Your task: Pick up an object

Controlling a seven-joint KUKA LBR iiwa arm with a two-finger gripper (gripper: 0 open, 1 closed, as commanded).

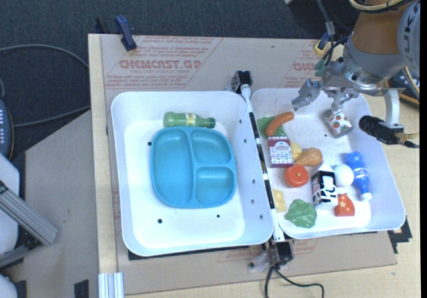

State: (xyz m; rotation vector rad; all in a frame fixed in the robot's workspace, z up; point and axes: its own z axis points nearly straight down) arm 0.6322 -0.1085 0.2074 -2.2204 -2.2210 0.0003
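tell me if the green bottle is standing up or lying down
Lying down. The green bottle rests on its side in the left bin, lengthwise along the far edge of the blue divided plate.

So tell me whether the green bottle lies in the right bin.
No, the green bottle lies in the left bin, just above the blue tray.

Small white cube w/ red-green spots point(337, 123), tilted, right bin, near far rim.
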